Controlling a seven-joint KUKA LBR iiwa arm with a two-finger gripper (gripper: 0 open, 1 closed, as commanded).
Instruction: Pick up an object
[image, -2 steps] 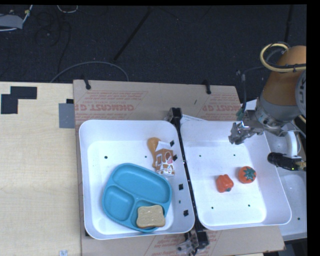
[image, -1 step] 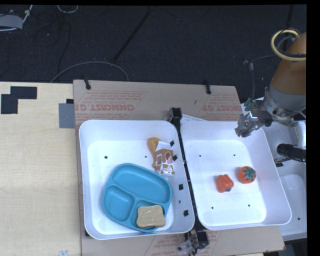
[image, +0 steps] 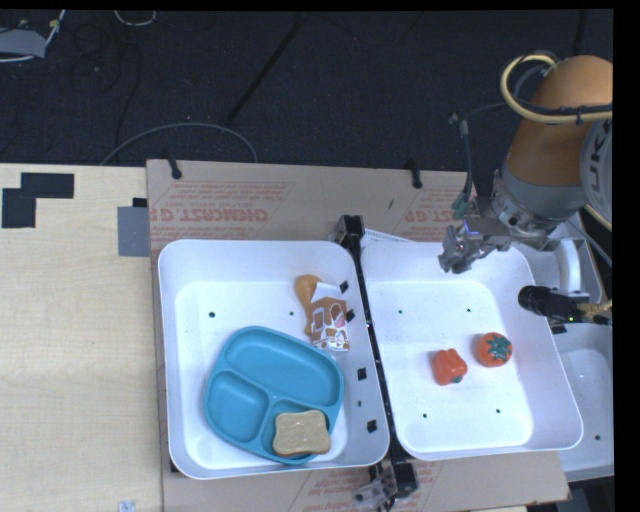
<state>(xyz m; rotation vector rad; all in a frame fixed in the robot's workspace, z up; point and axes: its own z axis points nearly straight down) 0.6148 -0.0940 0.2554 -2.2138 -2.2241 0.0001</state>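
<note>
My gripper (image: 462, 250) hangs over the far edge of the right bin (image: 520, 425), above and apart from the objects in it. A red pepper-like toy (image: 449, 366) lies in the middle of that bin. Just to its right sits an orange tomato-like toy (image: 493, 349) with a green top. In the left bin (image: 185, 300) a blue divided tray (image: 260, 390) holds a slice of toast (image: 301, 433) in its near compartment. A tan drumstick-shaped toy (image: 307, 291) and a small printed packet (image: 329, 325) lie by that bin's right wall.
A black divider (image: 362, 320) runs between the two bins. A black cylindrical part (image: 545, 299) juts in at the right bin's right rim. Cardboard (image: 260, 205) lies under the bins, with cables on the dark floor behind.
</note>
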